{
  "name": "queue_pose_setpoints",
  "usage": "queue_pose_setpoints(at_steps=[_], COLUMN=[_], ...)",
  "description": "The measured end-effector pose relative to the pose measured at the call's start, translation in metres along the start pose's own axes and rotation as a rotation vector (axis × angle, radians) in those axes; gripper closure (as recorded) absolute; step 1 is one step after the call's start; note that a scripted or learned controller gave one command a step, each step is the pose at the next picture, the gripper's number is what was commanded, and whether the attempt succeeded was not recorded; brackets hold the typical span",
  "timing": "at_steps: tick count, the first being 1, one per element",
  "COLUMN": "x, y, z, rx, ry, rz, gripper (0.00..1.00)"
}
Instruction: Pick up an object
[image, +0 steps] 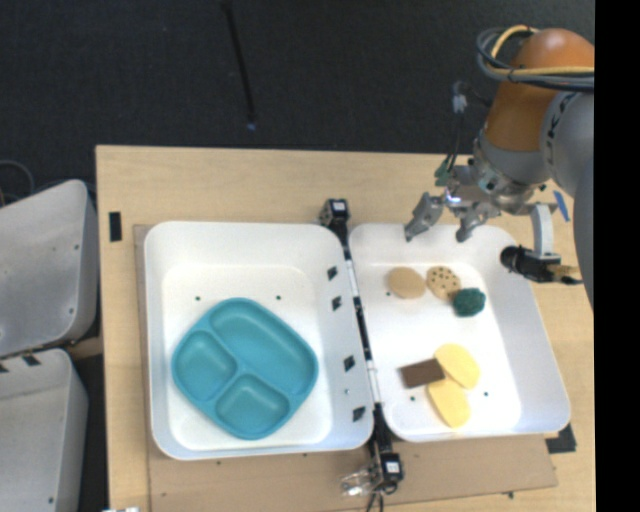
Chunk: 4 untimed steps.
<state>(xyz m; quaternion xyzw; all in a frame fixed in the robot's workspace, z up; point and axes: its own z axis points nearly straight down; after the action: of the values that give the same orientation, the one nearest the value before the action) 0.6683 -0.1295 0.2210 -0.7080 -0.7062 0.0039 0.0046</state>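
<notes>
Six small objects are seen lying flat in the right bin (520, 330). At the far end, a tan cookie (406, 283), a chip cookie (442, 279) and a green ball (467, 301) are clustered. Nearer, a brown block (421, 374) is touched by two yellow pieces (457, 364) (449, 404).

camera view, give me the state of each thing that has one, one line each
gripper: open, fingers spread, raised over the far edge of the right bin, holding nothing
blue plate: lying flat in the left bin, nothing in its compartments
dark green ball: resting in the right bin, free
cookie: lying flat beside the tan piece
brown block: lying flat against the yellow pieces
</notes>
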Motion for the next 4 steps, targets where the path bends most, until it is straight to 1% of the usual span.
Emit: queue_pose_setpoints(at_steps=[1, 2, 3, 4], x=[0.000, 0.003, -0.008, -0.009], y=[0.003, 0.012, 0.008, 0.008], z=[-0.009, 0.047, 0.096, 0.120], rx=[-0.013, -0.010, -0.010, -0.012], ry=[-0.002, -0.003, -0.004, -0.004], rz=[-0.002, -0.006, -0.002, -0.002], gripper=[0.00, 0.00, 0.00, 0.00])
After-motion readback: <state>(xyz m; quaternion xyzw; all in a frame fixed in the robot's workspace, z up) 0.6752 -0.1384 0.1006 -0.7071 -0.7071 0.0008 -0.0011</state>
